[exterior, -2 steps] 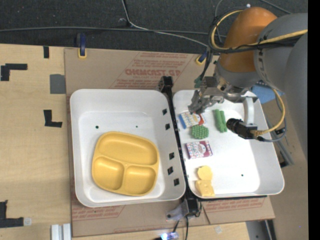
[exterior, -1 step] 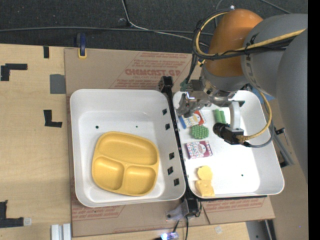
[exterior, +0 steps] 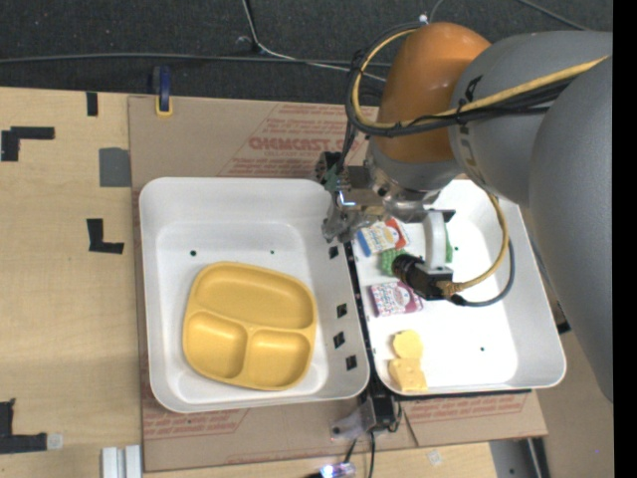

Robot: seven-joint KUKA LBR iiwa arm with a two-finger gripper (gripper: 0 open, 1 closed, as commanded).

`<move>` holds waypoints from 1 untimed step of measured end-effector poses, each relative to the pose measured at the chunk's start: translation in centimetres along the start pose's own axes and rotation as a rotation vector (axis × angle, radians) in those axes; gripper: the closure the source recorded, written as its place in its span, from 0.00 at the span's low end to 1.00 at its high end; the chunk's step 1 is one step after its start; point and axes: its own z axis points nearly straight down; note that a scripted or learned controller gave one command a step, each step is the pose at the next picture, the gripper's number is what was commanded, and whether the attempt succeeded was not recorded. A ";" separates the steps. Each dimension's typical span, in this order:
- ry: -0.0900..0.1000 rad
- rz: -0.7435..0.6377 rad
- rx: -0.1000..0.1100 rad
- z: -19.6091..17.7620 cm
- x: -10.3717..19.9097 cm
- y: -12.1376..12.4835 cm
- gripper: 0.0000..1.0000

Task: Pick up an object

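The arm (exterior: 518, 118) reaches in from the right and its wrist hangs low over the near-left part of the right bin (exterior: 518, 366), just beside the wall where the two bins meet. The gripper (exterior: 383, 229) is mostly covered by the wrist and the orange band, so I cannot tell how it stands or whether it has hold of anything. The things to pick are lying in the right bin: a small packet with red and white (exterior: 381, 237) directly under the wrist, a pink-and-white packet (exterior: 394, 298) a little nearer to the camera, a green-and-white item (exterior: 438, 239) beside it, and two yellow pieces (exterior: 406, 358) at the front. The left bin (exterior: 169, 207) carries a yellow divided tray (exterior: 249, 325) — well apart from the arm. I judge the pick is not done; nothing appears lifted, so the grasp and the raise are left
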 end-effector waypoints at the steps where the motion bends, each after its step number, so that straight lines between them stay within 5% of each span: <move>1: -0.001 0.000 0.001 0.1 4.9 -1.9 1.00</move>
